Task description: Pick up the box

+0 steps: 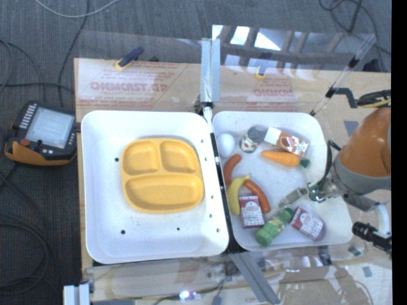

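Fixed camera above the bench [140, 84], looking down at a slant, both bins framed, arm [369, 154] entering right

Two white bins [95, 234] stand on the desk. Beside the yellow tray [162, 173] lie two boxes [251, 210], two sausages [231, 168], one banana [236, 192], one carrot [280, 159], one green bottle [272, 228], one egg [226, 143].

Two white bins [95, 234] are set on a brown cardboard-covered bench [159, 88]. A yellow divided tray [162, 173] is seen in the left bin. In the right bin, a dark red box [252, 211], an orange carrot [281, 159], a yellow banana [237, 192], a green bottle [272, 228] and a white egg [226, 143] are shown. The arm [369, 154] is banded in orange over grey.
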Available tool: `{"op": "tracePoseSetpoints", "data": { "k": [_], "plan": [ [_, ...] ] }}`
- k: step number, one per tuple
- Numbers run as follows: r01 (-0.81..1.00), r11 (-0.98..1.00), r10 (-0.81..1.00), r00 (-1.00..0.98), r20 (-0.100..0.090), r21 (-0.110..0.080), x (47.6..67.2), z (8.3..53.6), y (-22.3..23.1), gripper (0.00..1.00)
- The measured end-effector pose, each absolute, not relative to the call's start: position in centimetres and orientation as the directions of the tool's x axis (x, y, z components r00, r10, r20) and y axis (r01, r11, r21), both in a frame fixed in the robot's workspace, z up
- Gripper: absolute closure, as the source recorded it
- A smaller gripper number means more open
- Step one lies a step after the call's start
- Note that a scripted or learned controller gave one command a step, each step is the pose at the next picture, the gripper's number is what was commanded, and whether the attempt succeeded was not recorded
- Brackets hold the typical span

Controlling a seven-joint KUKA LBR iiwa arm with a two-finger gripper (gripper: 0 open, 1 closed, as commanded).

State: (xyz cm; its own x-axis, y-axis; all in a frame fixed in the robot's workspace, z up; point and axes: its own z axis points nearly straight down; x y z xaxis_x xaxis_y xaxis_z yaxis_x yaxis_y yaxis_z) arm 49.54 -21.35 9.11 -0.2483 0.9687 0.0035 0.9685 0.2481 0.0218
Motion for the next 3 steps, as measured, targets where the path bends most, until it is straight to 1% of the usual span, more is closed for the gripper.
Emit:
{"op": "tracePoseSetpoints", "data": {
  "k": [1,2,3],
  "plan": [
    [0.97,0.241,0.971,-0.241,0.001,0.015,49.4,9.7,-21.7,1.0],
    [0.97,0.242,0.97,-0.242,0.003,0.014,49.4,9.7,-21.6,0.0],
    [0.983,-0.183,0.983,0.183,0.006,0.025,49.6,9.3,-20.2,0.0]
  ]
}}
